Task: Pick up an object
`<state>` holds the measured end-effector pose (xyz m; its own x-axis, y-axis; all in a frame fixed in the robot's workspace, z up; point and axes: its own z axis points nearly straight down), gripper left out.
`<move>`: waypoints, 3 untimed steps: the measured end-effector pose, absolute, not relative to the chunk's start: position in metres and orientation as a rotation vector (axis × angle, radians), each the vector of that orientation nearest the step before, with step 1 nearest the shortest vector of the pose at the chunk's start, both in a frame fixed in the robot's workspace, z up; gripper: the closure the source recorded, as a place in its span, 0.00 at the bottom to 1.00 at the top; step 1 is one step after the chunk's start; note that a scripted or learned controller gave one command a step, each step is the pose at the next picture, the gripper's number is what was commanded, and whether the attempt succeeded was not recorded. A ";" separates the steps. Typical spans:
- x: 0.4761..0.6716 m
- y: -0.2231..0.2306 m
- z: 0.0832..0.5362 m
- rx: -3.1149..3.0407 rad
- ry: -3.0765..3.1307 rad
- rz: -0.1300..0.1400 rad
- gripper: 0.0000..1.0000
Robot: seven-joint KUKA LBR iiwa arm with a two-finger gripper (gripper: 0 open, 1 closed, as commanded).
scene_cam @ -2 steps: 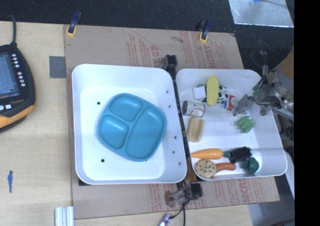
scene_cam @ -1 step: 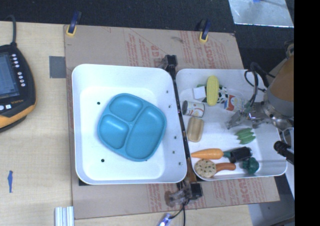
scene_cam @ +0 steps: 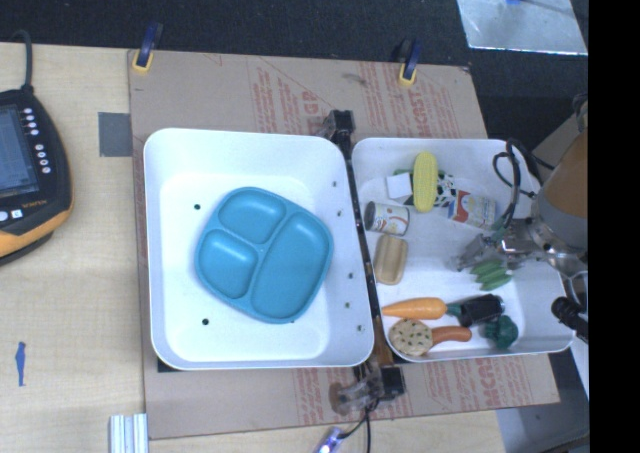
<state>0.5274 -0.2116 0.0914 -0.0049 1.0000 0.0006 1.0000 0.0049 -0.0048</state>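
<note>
Gripper [scene_cam: 487,259]: low in right bin [scene_cam: 530,346]; opening cannot be told
Touching: seemingly a green object [scene_cam: 493,272]

Arm [scene_cam: 565,191] cut off at right edge, end effector [scene_cam: 487,259] fingers indistinct, handheld controller [scene_cam: 25,176] cropped left

The gripper [scene_cam: 478,259] hangs low in the right bin [scene_cam: 455,149], perhaps touching a green object [scene_cam: 492,272].

A divided plate [scene_cam: 263,254] is lying in the left bin [scene_cam: 170,166]. In the right bin [scene_cam: 385,153], a corn cob [scene_cam: 425,181] is sitting toward the back, a carrot [scene_cam: 414,309] toward the front, and a cookie [scene_cam: 410,338] just before it.
</note>
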 end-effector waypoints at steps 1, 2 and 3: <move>0.527 -0.212 0.102 -2.212 -2.225 0.007 1.00; 0.518 -0.162 0.160 -2.214 -2.228 0.002 1.00; 0.518 -0.162 0.159 -2.214 -2.227 0.003 0.00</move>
<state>0.5176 -0.1621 0.1593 -0.0060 1.0000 -0.0005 1.0000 0.0060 -0.0020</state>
